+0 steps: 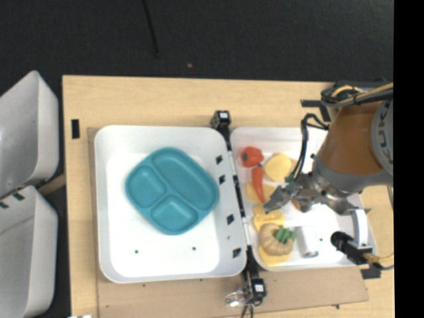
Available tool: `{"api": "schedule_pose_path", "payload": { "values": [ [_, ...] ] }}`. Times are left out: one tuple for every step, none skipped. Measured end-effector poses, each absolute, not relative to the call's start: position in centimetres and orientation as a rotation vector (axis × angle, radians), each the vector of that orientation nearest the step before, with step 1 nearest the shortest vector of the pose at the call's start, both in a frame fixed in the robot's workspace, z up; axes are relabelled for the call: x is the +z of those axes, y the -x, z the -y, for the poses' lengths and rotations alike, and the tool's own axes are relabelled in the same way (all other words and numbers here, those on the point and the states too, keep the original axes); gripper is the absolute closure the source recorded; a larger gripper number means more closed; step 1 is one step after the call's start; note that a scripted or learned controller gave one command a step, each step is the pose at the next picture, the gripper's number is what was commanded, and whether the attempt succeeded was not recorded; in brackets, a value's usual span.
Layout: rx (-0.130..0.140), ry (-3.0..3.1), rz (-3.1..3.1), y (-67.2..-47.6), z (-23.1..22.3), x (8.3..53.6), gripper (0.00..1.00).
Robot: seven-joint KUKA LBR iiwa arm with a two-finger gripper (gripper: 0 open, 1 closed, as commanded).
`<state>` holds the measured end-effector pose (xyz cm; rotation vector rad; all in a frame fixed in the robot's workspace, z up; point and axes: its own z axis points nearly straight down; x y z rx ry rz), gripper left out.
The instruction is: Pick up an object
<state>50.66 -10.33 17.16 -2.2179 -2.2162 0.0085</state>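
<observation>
On the wooden tabletop (pixel 79 177), the left bin (pixel 106 244) holds a teal divided plate (pixel 172 189). In the right bin (pixel 324 257), right of centre, lie a red tomato (pixel 251 156), a carrot (pixel 258 183) and yellow pieces (pixel 278 167). The gripper (pixel 273 204) hangs low over them; whether its fingers are apart I cannot tell
</observation>
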Motion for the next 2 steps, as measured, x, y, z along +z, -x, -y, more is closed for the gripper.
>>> {"api": "schedule_pose_path", "payload": {
  "values": [
    [0.007, 2.219, 2.218, -51.2, 11.1, 11.3, 0.00],
    [0.003, 2.223, 2.217, -51.2, 11.2, 9.9, 0.00]
  ]
}}
